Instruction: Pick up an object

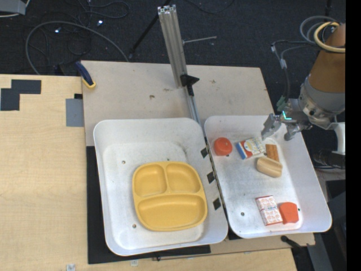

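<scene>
The right bin holds a red round object, a small carton with a red and blue label, a tan bread-like piece, a thin orange stick, a pink and white box and an orange block. My gripper hangs above the bin's far right corner, just beyond the carton and the orange stick. Its two fingers stand apart with nothing between them.
The left bin carries a yellow divided plate. An upright metal post rises behind the bins, between them. A blue and yellow tool lies at the bench's far left corner.
</scene>
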